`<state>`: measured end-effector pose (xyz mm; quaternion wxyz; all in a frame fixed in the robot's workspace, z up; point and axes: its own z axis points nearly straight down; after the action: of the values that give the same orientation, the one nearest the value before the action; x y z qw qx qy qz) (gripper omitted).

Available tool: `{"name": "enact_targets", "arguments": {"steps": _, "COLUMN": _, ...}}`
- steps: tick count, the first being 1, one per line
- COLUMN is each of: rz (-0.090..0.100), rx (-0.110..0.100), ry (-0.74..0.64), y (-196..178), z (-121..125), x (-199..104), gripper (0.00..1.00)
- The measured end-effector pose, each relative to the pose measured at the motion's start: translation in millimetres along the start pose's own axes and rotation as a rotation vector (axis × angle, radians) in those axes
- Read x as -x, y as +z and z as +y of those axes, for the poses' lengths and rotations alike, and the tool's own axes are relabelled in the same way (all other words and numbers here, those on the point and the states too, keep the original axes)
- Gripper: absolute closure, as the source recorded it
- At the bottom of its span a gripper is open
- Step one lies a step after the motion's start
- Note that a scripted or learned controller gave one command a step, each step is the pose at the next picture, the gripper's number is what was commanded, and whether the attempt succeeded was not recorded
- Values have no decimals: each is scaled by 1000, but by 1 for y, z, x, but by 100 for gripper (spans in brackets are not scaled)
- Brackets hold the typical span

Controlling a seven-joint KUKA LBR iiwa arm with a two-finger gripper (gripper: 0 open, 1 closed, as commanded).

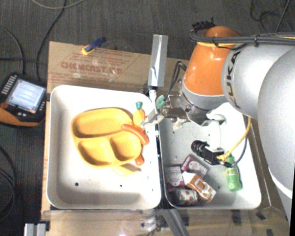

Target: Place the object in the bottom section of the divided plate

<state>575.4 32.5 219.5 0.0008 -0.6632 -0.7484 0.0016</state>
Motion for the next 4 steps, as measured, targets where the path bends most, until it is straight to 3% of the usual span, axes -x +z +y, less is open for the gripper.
{"name": "enact_targets", "arguments": {"steps": 1, "rz": 0, "rx": 1, "ry": 38, "y": -10, "z": -9, "x": 24, "gripper": 0}}
{"name": "enact_targets", "arguments": {"steps": 2, "rz": -3, "rx": 3, "ry": 69, "y": -176, "z": 40, "x": 44, "gripper": 0}}
{"name": "enact_targets", "arguments": {"steps": 3, "rz": -7, "rx": 1, "ry": 69, "y": -185, "z": 40, "x": 44, "gripper": 100}}
{"name": "enact_targets", "arguments": {"steps": 4, "rz": -4, "rx": 2, "ry": 95, "y": -200, "z": 75, "x": 64, "gripper": 100}}
